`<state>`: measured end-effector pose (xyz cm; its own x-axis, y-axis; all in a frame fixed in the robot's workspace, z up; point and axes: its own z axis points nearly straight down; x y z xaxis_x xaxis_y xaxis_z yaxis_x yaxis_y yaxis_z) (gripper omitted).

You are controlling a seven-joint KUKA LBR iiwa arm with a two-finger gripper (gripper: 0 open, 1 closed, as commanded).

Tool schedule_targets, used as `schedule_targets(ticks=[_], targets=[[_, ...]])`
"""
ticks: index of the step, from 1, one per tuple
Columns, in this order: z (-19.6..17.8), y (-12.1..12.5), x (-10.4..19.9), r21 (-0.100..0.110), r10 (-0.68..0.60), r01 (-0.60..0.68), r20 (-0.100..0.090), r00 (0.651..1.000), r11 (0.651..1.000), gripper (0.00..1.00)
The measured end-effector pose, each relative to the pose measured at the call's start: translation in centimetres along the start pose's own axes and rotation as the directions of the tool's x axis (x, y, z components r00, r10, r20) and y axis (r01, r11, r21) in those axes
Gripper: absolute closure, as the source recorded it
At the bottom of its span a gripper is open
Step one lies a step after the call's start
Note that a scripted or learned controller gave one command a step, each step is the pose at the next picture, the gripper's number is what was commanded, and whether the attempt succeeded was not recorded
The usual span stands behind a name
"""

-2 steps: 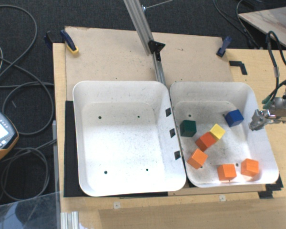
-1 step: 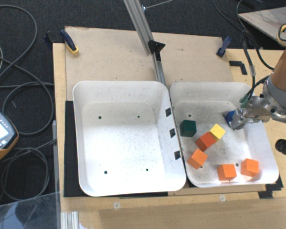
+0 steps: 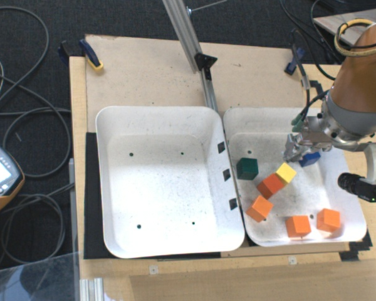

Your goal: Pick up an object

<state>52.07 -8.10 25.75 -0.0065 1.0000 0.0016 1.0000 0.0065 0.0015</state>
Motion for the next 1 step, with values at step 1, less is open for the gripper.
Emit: schedule_targets(ticks=[1], targets=[[1.42, 1.66, 5.13, 0.002, 0.000, 0.000, -0.001, 1.000, 1.000, 1.00]])
